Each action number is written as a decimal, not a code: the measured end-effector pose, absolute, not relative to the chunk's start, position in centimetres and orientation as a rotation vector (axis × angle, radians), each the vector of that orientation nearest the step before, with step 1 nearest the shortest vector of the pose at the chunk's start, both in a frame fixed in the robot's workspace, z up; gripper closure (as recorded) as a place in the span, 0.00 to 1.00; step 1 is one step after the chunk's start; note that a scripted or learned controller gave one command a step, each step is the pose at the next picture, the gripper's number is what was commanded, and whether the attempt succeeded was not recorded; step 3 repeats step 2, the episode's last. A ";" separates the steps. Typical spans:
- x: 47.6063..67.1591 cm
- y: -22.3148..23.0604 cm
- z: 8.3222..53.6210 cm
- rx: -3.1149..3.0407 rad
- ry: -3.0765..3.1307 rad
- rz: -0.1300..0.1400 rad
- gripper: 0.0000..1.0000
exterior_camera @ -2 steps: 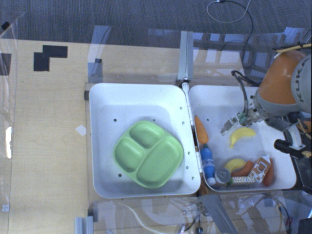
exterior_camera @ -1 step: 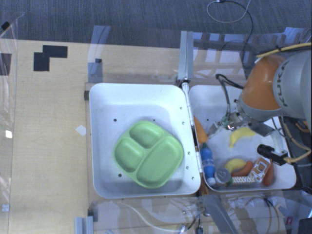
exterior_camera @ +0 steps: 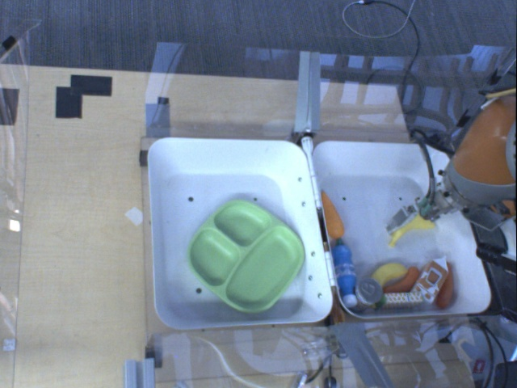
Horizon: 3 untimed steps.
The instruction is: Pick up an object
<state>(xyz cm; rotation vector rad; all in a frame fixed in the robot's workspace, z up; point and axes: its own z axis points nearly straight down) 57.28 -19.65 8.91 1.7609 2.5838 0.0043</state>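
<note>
Pale wooden bench [exterior_camera: 81,241]: carries two shallow white plastic bins side by side, with black rectangular markers near its far left corner.

Left white bin [exterior_camera: 174,176]: holds one light green plastic divided plate [exterior_camera: 246,255] with three compartments, lying flat and slightly skewed, near the bin's front right.

Right white bin [exterior_camera: 363,168]: along its left wall lies an orange carrot-shaped toy [exterior_camera: 331,213], and just in front of that a blue plastic bottle with a white cap [exterior_camera: 343,268]. In the front corner, a round grey can [exterior_camera: 370,291] sits just beside the bottle. To its right are clustered a small yellow lemon-shaped toy [exterior_camera: 389,272], a reddish-brown sausage-shaped toy [exterior_camera: 404,280], a small orange and white carton [exterior_camera: 433,276] and a flat white strip-like packet [exterior_camera: 402,298].

Yellow banana-shaped toy [exterior_camera: 411,228]: lies in the right bin's middle right, directly under the gripper.

Gripper [exterior_camera: 414,215]: grey metal, at the end of the grey and orange arm [exterior_camera: 485,152], lowered over the banana toy's upper edge. Whether the fingers are open or closed cannot be told from this angle.
</note>
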 end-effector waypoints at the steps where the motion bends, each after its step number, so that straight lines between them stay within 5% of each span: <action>1: 57.5 -19.4 9.7 1.757 2.587 0.010 1.00; 2: 60.7 -12.1 21.9 1.865 2.522 0.004 1.00; 3: 60.7 -12.1 21.9 1.865 2.522 0.004 1.00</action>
